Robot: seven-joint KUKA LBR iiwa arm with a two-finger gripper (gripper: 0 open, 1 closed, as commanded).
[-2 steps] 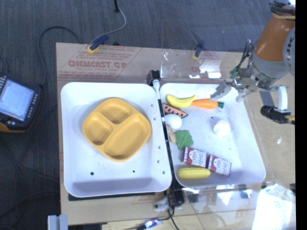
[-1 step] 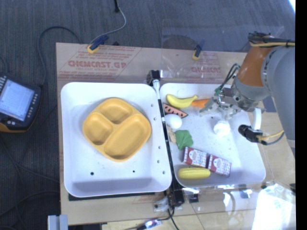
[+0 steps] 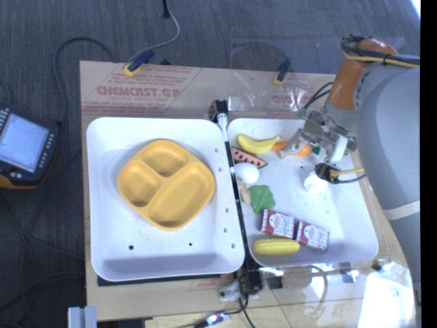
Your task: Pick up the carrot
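Carrot (image 3: pixel 292 147) lengthwise left-right beside the gripper (image 3: pixel 305 142) — claw state unclear

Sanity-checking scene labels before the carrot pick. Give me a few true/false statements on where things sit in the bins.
1. The yellow divided plate lies in the left bin. True.
2. The banana lies in the left bin. False: it is in the right bin, near its far edge.
3. The carrot lies beside the gripper. True.
4. The two red cartons sit on the plate. False: they lie in the right bin, by the corn cob.
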